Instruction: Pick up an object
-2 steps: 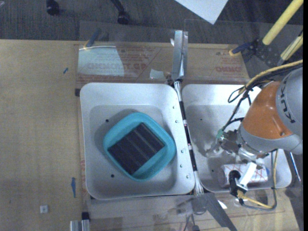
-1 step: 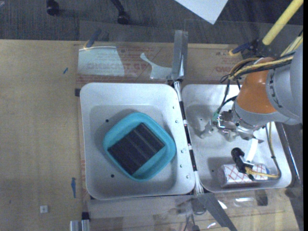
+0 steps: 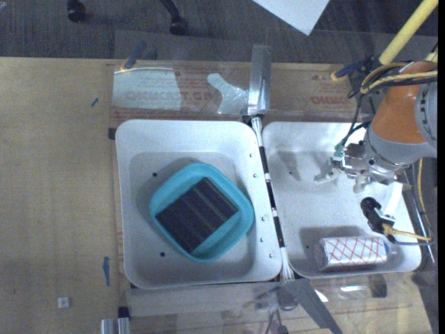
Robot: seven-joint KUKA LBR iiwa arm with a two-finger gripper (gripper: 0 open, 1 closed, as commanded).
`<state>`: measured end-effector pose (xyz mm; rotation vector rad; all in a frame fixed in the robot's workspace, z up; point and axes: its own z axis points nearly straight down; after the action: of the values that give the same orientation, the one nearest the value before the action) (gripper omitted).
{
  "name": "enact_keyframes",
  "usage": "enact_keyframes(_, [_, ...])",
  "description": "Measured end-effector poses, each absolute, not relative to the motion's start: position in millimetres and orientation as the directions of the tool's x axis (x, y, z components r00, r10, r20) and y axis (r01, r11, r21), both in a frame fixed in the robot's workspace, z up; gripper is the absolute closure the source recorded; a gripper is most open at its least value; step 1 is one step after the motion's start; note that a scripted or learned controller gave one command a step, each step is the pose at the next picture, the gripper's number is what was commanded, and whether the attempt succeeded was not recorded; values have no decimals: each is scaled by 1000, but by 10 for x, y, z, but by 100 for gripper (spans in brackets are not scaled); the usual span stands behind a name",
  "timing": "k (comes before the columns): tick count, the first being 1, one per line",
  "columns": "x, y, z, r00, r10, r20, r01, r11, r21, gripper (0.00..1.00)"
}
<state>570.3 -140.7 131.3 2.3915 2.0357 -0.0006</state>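
The metal two-finger gripper hangs low over the right-hand shallow white plastic bin, in the bin's far half and toward its right side. Whether its fingers stand apart or together cannot be told from this slanted view; nothing shows between them. Behind it, further toward the bin's right wall, the grey arm with its orange band reaches in over the rim, trailing black and yellow cables.

Against the near wall of that same bin, close to its right corner, lies a cylindrical roll wrapped in white with a red lattice pattern, on its side and well apart from the gripper.

Touching the right bin's left wall stands the left-hand shallow white plastic bin. In its middle rests a rounded teal square dish with a dark ribbed inside, turned at an angle to the walls.

Beyond the far rim of the right bin runs a tan wooden bench.
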Motion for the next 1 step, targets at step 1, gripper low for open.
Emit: enact_keyframes(1, [5453,-1969,1423,255,967,-1,967,-255,0,0])
